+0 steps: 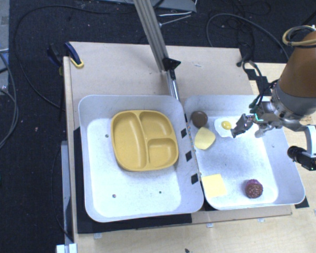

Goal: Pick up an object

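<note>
The right bin (263, 157) holds a brown round piece (199, 118), a pale yellow wedge (204, 138), a fried egg toy (224, 125), a yellow square slice (213, 185) and a dark red berry-like ball (254, 188). My gripper (246, 125) hovers over the bin's upper part, just right of the fried egg. Nothing shows between its fingers.
The left bin (94, 183) holds a yellow divided plate (145, 140). A metal pole (152, 28) slants up from between the bins at the back. Cables lie on the dark floor around the bench.
</note>
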### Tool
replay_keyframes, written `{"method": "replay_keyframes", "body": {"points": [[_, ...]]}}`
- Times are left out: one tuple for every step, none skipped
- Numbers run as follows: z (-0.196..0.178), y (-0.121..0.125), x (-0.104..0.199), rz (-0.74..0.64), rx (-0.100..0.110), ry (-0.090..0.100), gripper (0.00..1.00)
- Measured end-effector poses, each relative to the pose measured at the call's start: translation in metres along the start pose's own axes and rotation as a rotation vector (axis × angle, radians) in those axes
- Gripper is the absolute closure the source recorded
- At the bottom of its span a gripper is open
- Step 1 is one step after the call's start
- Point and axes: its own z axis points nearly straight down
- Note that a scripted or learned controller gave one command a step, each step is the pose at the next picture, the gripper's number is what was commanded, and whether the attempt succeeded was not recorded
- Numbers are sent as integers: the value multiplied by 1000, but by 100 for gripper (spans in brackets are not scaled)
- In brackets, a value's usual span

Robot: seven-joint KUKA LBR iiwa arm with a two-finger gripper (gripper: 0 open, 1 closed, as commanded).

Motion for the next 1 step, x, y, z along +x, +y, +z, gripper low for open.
{"method": "replay_keyframes", "body": {"points": [[-1,1,0,0,-3,0,0]]}}
